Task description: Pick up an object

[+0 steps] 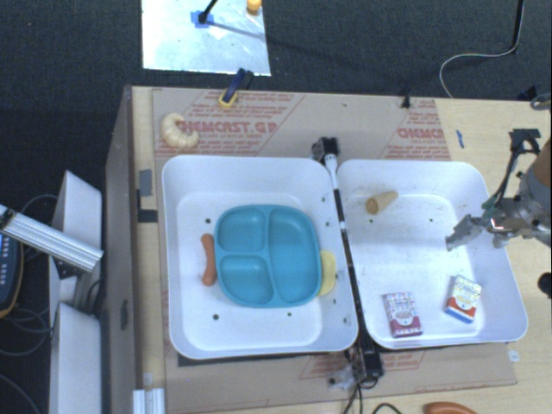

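Grey metal fingers [457, 234], dark cables, small red spot at wrist.

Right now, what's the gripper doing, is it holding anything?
Gripper: over the right bin, above the small cartons; nothing visible between its fingers, open or closed cannot be told.

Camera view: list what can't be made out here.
- Grey claw over the right white bin: too small and blurred to tell open or shut.
- Yellow object in the left white bin: mostly hidden behind the blue divided plastic plate.
- Print on the two small cartons: too small to read.
- Orange object: cut off by the bottom edge.
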